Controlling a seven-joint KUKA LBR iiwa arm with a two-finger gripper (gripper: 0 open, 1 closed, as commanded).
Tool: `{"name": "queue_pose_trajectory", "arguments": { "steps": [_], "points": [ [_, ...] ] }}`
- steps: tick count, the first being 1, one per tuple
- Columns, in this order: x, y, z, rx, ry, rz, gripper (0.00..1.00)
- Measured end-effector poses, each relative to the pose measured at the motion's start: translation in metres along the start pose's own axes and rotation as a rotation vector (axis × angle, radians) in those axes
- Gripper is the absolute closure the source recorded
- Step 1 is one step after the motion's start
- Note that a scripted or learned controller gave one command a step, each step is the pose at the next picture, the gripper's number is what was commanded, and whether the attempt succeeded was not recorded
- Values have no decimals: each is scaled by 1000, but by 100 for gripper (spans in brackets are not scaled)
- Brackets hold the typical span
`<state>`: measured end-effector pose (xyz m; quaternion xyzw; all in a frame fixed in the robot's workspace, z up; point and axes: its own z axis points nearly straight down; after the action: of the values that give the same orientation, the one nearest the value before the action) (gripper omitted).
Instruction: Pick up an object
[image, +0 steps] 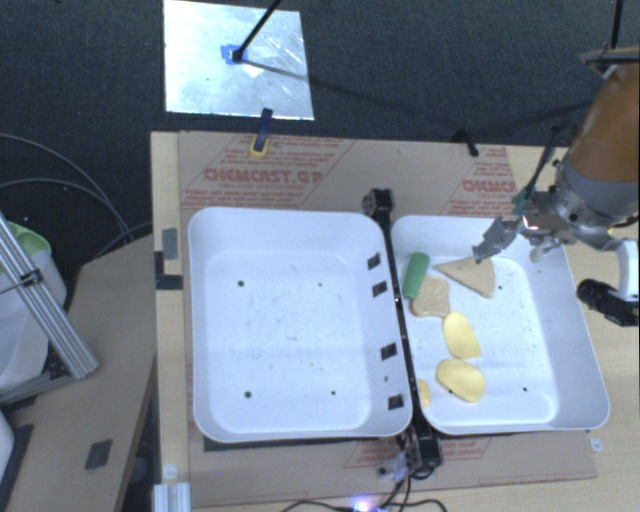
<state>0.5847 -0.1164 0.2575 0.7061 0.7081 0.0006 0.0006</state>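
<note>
Arm (605, 150): reaches in from the right edge of the frame, orange band at upper right, grey wrist below it, above the upper right part of the right bin.
Gripper (490, 250): at the upper middle of the right bin, pointing down and to the left; one grey finger (495, 240) visible, its tip just beside the top of the triangular piece. Opening of the jaws: cannot tell from this slant. Nothing seen between them.
Right bin (575, 340): white, shallow, right half of the frame, holding all the loose pieces.
Triangular tan piece (470, 275): flat, upper middle of the right bin, just below the gripper tip; touching or merely close, cannot tell.
Green cylinder (415, 273): near the left wall of the right bin, standing lengthwise up the frame.
Pale square slice (432, 298): just right of the green cylinder's lower end, touching it.
Yellow pieces: one oval (461, 335) at the bin's centre, a second oval (460, 380) below it, a small sliver (423, 393) at the lower left wall.
Left bin (290, 320): white, centre-left of the frame, small dark marks on its floor.
Bench board (330, 165): brown, red lettering, under both bins.
Metal sheet (237, 58): top of the frame, on dark carpet.
</note>
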Motion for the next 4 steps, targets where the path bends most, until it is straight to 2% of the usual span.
{"name": "queue_pose_trajectory", "arguments": {
  "steps": [1, 2, 3, 4],
  "points": [
    [7, -19, 179, 6, 1, 1, 0],
    [29, -14, 173, 1, 1, -2, 0],
    [90, -86, 69, 1, 3, -5, 0],
    [-5, -50, 126, 1, -4, 9, 0]
  ]
}}
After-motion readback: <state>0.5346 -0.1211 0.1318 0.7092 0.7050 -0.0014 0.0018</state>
